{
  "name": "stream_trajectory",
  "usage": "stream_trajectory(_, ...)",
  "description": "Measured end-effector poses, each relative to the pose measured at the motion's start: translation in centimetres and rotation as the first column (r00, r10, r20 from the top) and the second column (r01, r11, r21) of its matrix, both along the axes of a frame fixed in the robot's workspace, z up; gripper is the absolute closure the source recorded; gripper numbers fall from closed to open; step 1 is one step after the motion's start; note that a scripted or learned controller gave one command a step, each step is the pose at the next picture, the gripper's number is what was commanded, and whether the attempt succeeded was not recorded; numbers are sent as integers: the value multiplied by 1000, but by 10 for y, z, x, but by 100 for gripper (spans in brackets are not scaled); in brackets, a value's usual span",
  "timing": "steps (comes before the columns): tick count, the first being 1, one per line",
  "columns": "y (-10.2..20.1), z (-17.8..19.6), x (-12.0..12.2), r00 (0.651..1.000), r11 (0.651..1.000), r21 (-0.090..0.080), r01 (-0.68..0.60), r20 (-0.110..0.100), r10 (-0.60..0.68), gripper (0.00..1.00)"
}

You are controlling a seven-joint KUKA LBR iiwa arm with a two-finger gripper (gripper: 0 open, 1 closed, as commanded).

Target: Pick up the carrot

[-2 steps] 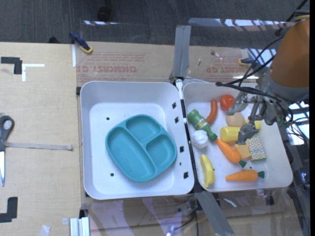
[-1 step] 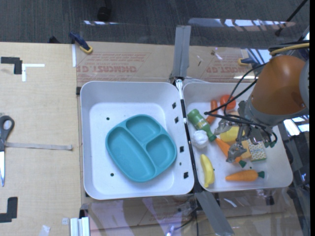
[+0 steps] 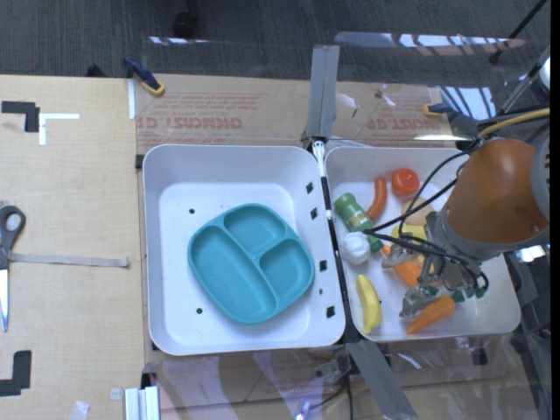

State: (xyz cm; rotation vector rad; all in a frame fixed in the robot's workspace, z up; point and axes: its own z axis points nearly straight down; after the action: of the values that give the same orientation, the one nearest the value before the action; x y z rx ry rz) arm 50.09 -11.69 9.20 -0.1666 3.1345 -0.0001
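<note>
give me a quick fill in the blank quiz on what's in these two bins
1. The teal plate lies in the ____ bin.
2. The banana is ____ in colour.
3. The pincer is over the ____ bin, just above the carrot.
4. The plate has ____ compartments.

Missing words: left; yellow; right; three

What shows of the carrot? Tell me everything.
The carrot is an orange, tapered piece, smooth and plastic-looking, lying slantwise on the floor of the right bin near its front wall. The gripper hangs right over it, covering some of it; whether they touch is unclear. The banana lies apart, to its left in the view.
</note>
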Motion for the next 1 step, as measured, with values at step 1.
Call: stream_trajectory(1, 1, 10, 3, 1000, 1000, -1, -4, 5, 4, 100)
